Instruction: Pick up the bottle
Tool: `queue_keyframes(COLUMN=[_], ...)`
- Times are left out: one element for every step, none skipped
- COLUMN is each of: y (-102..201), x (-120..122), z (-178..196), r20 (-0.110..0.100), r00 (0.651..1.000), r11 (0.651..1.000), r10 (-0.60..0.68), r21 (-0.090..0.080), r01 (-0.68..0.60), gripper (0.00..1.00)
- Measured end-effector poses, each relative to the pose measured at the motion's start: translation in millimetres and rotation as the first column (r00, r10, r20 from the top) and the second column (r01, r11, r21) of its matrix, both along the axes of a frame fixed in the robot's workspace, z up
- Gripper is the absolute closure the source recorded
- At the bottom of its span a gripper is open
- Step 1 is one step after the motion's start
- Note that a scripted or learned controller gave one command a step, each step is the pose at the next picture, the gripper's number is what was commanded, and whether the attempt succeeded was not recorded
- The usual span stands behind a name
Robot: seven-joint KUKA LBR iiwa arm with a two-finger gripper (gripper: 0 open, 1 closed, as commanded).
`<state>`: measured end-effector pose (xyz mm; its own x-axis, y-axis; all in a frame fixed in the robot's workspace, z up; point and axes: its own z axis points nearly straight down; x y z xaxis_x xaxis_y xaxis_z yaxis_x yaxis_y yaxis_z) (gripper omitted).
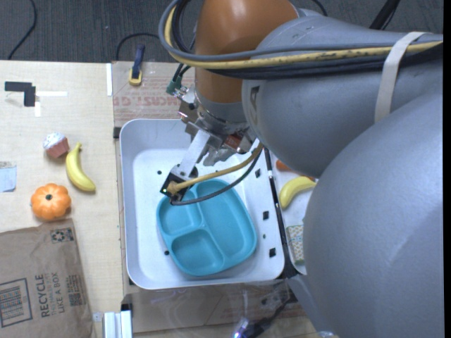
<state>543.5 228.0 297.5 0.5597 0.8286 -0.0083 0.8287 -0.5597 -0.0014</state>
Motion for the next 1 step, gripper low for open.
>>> queue_keyframes(y=[-0.9], x=[-16.6], z=[-193.6], r20=[-0.001], r00=[0.966], r11=[0.966], r10=[-0.258], r21=[-0.001], r01=[0.258], gripper=[1.00])
